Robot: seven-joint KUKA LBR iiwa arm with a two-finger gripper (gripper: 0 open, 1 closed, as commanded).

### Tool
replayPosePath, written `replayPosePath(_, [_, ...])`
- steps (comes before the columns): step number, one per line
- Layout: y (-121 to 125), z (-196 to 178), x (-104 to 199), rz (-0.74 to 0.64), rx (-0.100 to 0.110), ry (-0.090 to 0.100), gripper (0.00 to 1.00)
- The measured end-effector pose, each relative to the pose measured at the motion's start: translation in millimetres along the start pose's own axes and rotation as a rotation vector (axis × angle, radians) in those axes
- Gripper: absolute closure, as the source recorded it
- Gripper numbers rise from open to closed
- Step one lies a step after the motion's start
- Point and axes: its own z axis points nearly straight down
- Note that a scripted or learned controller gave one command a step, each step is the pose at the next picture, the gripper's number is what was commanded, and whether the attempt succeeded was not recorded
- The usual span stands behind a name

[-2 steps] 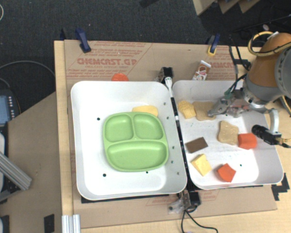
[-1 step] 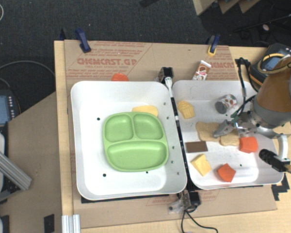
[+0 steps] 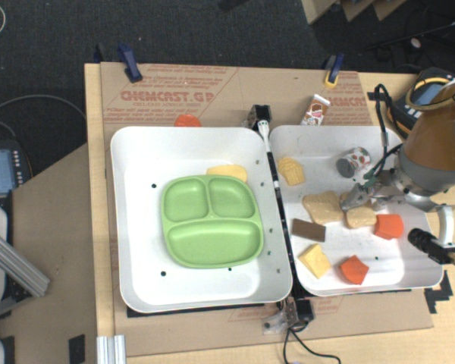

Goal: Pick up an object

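My gripper (image 3: pixel 362 196) is low inside the right bin (image 3: pixel 417 279), reaching in from the right under the orange-banded wrist. It sits between a tan bread slice (image 3: pixel 322 207) on its left and a smaller tan piece (image 3: pixel 360 218) just below it. I cannot tell whether it touches either one. Around it lie an orange-red block (image 3: pixel 389 227), a second orange block (image 3: pixel 353 270), a yellow cheese wedge (image 3: pixel 315 261), a brown bar (image 3: pixel 309 230), a yellow ridged piece (image 3: pixel 291 171) and a grey-white round object (image 3: pixel 354 161).
The left bin (image 3: pixel 136 279) holds a green divided plate (image 3: pixel 211 220) with a pale yellow item (image 3: pixel 227 173) behind it. A small carton (image 3: pixel 315 111) and an orange disc (image 3: pixel 186 120) lie on the board beyond the bins. Blue clamps (image 3: pixel 129 63) grip the far edge.
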Motion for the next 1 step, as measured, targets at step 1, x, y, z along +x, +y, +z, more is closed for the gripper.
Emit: replayPosePath(1, [32.4, -4.4, 93.2, -0.012, 0.005, 0.007, 1.00])
